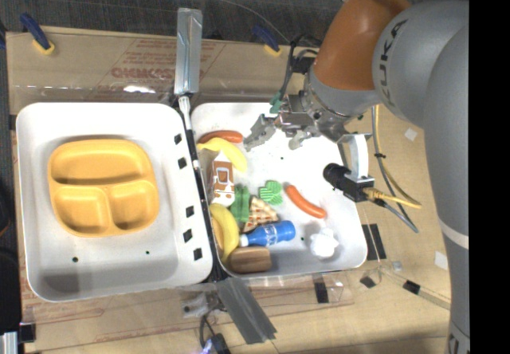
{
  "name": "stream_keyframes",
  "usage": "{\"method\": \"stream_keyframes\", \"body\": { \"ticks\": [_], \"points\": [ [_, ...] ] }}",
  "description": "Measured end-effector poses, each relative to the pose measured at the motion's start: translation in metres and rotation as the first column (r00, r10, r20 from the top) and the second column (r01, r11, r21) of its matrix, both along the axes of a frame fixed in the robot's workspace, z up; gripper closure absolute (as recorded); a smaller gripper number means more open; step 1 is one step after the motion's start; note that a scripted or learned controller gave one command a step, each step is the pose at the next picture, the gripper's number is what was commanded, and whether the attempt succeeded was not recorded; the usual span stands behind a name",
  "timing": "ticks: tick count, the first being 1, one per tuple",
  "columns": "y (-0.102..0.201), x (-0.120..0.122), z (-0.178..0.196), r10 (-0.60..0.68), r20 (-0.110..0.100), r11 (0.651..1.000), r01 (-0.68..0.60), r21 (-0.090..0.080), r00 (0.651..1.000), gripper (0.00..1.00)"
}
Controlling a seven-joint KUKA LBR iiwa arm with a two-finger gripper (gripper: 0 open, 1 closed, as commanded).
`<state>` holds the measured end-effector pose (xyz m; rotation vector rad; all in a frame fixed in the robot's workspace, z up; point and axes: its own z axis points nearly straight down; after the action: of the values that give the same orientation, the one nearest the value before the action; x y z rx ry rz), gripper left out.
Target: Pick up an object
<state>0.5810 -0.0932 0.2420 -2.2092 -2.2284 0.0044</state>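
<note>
Right bin (351, 253): toys perhaps below claw (279, 131).

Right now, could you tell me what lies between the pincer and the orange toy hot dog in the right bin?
Bare white bin floor separates the pincer from the orange toy hot dog.

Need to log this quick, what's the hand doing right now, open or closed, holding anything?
Hand: open, holding nothing, above the right bin.

Yellow tray (102, 185), white bins (48, 125), orange sausage (305, 201), blue bottle (271, 234)
</note>
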Motion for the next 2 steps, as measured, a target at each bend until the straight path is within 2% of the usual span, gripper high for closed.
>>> {"method": "stream_keyframes", "body": {
  "ticks": [1, 2],
  "points": [
    [-0.007, 0.034, -0.120, -0.118, 0.005, 0.993, 0.118, 0.000, 0.993, 0.00],
    [0.005, 0.057, -0.135, 0.056, 0.029, 0.998, -0.056, -0.002, 0.998, 0.00]
  ]
}}
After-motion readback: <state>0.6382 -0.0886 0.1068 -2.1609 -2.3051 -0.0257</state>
